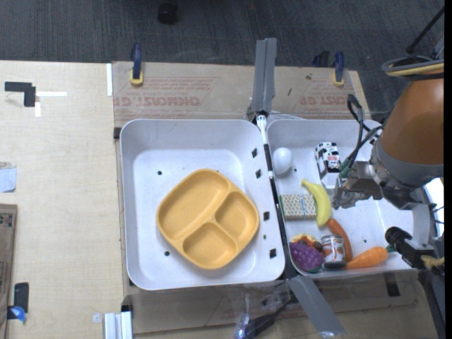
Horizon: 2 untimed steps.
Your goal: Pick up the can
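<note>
Nearest me, the can (333,249) is standing upright at the right bin's (367,228) front edge, wedged between grapes (306,253) and carrot (367,258), and I am judging it light, rigid, slick-sided, best taken across its body, while the pincer (344,193) is hovering above, its state unreadable.

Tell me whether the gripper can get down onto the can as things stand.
Probably yes: the can stands with its top uncovered, near the gripper. But grapes, a sausage and a carrot crowd its sides.
</note>
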Each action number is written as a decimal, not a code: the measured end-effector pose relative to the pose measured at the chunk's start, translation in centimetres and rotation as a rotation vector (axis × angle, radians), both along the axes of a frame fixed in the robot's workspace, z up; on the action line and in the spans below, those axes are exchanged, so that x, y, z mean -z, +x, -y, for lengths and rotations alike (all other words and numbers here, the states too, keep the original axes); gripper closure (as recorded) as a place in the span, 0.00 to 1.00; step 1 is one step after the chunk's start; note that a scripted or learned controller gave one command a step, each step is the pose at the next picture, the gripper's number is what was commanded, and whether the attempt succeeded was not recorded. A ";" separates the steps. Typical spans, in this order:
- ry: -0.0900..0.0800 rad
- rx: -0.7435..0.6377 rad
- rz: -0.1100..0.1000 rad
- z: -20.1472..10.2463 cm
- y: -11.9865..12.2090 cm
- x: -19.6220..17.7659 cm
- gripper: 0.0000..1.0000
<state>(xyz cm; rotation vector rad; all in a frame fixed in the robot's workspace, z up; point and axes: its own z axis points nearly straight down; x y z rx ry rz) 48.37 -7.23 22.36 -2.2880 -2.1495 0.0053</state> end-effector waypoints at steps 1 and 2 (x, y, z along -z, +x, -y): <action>-0.001 -0.151 0.003 1.9 1.9 -10.7 0.00; 0.001 -0.236 0.000 -2.7 2.5 2.9 0.00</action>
